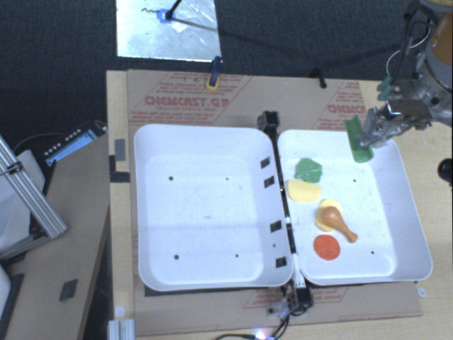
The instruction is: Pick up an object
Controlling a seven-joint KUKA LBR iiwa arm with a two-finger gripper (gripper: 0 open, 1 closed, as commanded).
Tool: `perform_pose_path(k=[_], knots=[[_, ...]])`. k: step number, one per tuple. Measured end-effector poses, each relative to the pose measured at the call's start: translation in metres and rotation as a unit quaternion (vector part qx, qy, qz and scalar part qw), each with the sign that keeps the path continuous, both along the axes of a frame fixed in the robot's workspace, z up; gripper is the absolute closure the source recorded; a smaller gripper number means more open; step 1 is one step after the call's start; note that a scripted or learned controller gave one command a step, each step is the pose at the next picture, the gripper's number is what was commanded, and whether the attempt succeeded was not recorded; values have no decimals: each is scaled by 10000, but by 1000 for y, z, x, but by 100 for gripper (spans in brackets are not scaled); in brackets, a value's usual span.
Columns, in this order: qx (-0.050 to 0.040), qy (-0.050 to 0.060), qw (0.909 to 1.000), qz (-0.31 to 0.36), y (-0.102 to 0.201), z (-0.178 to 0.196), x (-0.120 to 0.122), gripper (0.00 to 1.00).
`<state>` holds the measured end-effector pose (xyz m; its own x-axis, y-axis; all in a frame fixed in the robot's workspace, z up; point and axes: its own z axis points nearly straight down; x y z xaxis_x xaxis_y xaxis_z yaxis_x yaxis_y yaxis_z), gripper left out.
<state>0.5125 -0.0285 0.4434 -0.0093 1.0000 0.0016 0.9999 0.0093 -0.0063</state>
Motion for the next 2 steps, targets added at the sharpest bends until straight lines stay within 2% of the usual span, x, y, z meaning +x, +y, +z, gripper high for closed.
perform_pose_path(k=[1, 2], knots=[[5, -79, 10000, 6, 51, 61, -26, 100], [0, -63, 10000, -15, 68, 94, -26, 100]])
